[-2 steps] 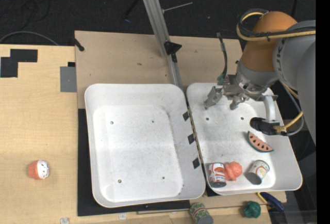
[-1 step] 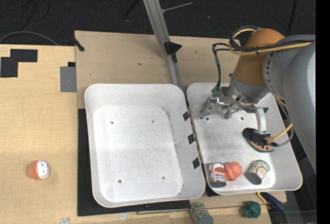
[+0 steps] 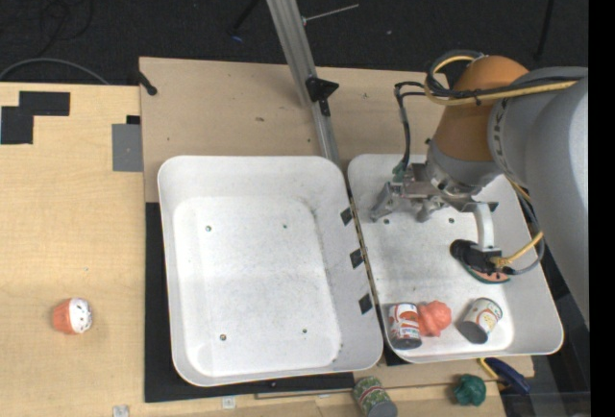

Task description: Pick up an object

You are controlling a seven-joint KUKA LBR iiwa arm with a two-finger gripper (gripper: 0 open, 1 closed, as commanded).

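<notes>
My gripper (image 3: 402, 208) hangs over the far left part of the right bin (image 3: 538, 333), near the divider between the bins. Its fingers stand spread apart with nothing between them, above bare bin floor. At the near edge of that bin lie three things in a row: a red and white can (image 3: 404, 324), a pink-red lump (image 3: 435, 317) touching it, and a small tin can (image 3: 480, 319) lying on its side. These things are well in front of the gripper and apart from it.
The left bin (image 3: 173, 184) sits beside the right one. An orange and white ball (image 3: 72, 316) rests on the wooden table far left. In front of the bins lie a dark can (image 3: 371, 396) and a green object (image 3: 469, 390). A metal rail (image 3: 293, 31) slants behind the bins.
</notes>
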